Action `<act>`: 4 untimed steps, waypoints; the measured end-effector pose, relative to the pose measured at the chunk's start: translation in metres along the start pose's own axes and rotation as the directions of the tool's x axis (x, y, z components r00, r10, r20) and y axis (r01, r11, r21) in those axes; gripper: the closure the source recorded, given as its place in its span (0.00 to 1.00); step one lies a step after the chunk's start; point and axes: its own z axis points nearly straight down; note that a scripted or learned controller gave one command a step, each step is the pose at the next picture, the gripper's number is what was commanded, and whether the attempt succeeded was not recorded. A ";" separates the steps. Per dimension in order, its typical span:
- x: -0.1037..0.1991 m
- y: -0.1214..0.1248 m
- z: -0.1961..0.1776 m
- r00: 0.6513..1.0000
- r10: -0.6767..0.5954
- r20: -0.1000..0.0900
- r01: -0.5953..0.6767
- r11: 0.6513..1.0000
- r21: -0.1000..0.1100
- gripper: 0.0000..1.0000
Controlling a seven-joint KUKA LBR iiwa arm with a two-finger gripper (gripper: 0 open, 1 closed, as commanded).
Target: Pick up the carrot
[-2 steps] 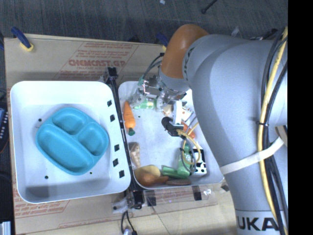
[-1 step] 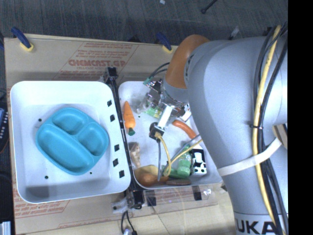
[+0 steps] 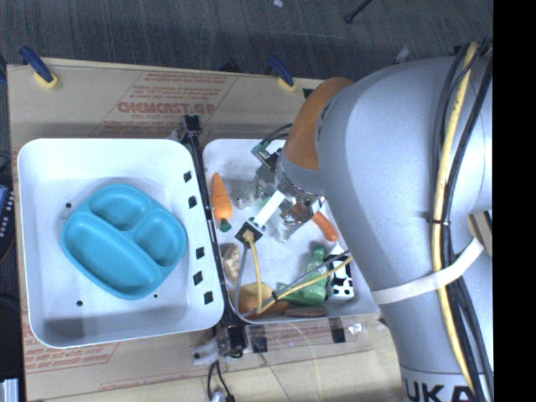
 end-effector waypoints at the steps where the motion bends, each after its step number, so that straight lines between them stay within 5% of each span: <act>1: 0.032 0.027 -0.003 0.970 0.243 -0.006 -0.243 0.970 -0.005 0.00; 2: 0.034 0.024 -0.013 0.972 0.234 -0.003 -0.234 0.972 0.006 1.00; 3: 0.028 -0.048 -0.153 0.942 0.336 -0.018 -0.336 0.942 -0.005 1.00; 4: 0.095 -0.117 -0.154 0.951 0.310 -0.010 -0.310 0.951 -0.005 1.00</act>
